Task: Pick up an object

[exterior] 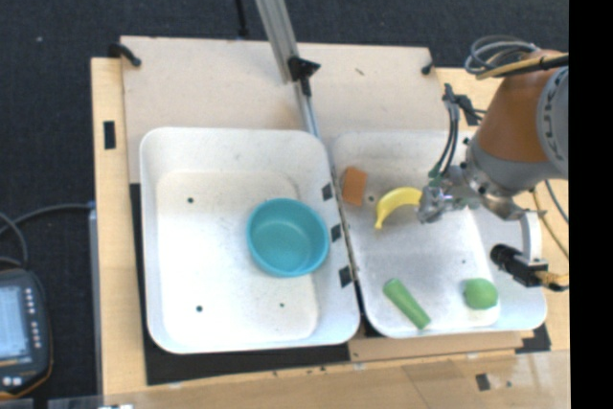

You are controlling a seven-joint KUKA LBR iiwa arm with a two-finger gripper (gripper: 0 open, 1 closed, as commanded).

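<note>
The wooden bench point(110, 235) bears two white bins, left bin point(172, 158) and right bin point(383, 148), touching.

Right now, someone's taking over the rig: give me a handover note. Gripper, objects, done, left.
Gripper: low in the right bin, right beside the yellow banana; can't tell whether it is open or shut, and no object is visibly held.
Right bin: banana near the middle, orange block by the left wall, green cylinder at the front, green ball in the front right corner.
Left bin: blue bowl.
Done: nothing lifted yet.
Left: grasp and lift; the banana looks like the likely target.
</note>
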